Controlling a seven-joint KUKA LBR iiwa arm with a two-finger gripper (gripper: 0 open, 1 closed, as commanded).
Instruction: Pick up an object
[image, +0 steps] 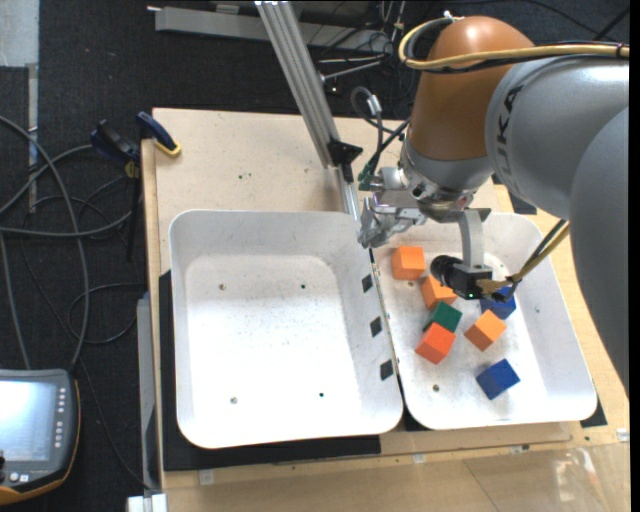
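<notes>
Several coloured blocks lie in the right bin (560, 400): an orange block (407, 262) near its far left, another orange one (435, 293), a green block (446, 318), a red-orange block (435, 343), an orange block (486, 329) and a blue block (497, 378). A second blue block (503, 304) is partly hidden by the robot's hardware. My gripper (374, 232) hangs at the far left corner of the right bin, just left of the first orange block and close to the wall between the bins. Nothing shows between its tips.
The left bin (185, 300) sits beside the right one, sharing a middle edge with black markers. A slanted metal pole (305, 85) rises behind the bins. A clamp (150, 130) and cables lie at the back left, a pendant (30, 430) at the lower left.
</notes>
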